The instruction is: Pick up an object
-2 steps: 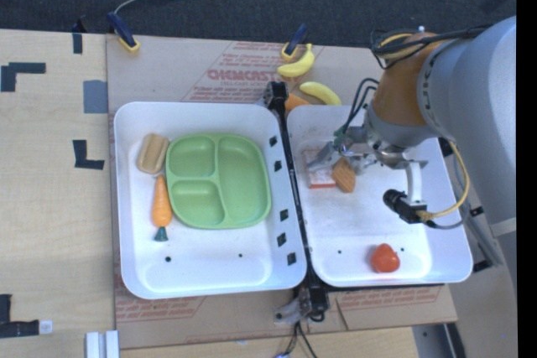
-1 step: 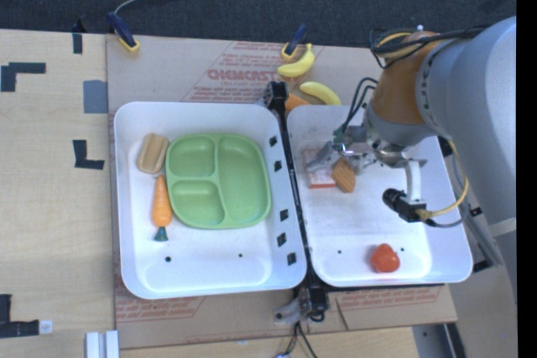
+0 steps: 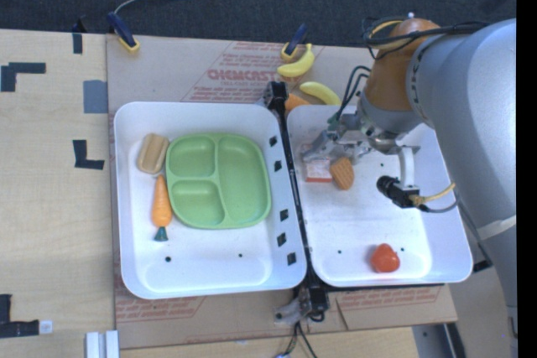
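- Gripper (image 3: 329, 148) low in right bin (image 3: 436, 260), near its back left corner; finger state cannot be told.
- Tan bread-like piece (image 3: 342, 173) and small red-and-white packet (image 3: 318, 171) just beside gripper.
- Red tomato (image 3: 385, 258) near front edge.
- Left bin (image 3: 201, 277): green divided plate (image 3: 220, 180), carrot (image 3: 161, 208).

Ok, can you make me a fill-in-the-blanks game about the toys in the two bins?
1. The carrot lies in the ___ bin, beside the green plate.
2. The green plate has ___ compartments.
3. The tomato sits in the ___ bin.
4. The gripper hovers over the ___ bin.

Missing words: left; three; right; right
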Controlling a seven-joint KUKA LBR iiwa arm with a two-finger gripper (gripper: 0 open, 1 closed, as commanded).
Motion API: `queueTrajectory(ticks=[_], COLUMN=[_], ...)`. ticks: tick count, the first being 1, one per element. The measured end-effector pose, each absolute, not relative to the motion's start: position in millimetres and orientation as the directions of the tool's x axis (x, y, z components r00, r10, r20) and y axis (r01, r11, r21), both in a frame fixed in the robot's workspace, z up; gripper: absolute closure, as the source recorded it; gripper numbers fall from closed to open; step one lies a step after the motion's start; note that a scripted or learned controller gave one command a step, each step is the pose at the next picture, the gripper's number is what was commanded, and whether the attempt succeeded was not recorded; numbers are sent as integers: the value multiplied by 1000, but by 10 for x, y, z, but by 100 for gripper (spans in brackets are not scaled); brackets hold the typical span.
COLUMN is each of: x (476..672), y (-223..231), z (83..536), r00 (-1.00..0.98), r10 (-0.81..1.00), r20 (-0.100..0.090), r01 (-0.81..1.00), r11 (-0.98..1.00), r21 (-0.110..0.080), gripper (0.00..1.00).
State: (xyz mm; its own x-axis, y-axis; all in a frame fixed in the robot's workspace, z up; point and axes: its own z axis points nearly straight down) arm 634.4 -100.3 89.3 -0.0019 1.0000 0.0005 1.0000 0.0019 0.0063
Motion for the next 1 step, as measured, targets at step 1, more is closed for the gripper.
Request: queueTrajectory(ticks=[1], x=[6097], y=[-1011], z=[907], r00=[0], r10=[1000], r20=[-1], r01=[1000], r11=[0], r21=[17], gripper=[0])
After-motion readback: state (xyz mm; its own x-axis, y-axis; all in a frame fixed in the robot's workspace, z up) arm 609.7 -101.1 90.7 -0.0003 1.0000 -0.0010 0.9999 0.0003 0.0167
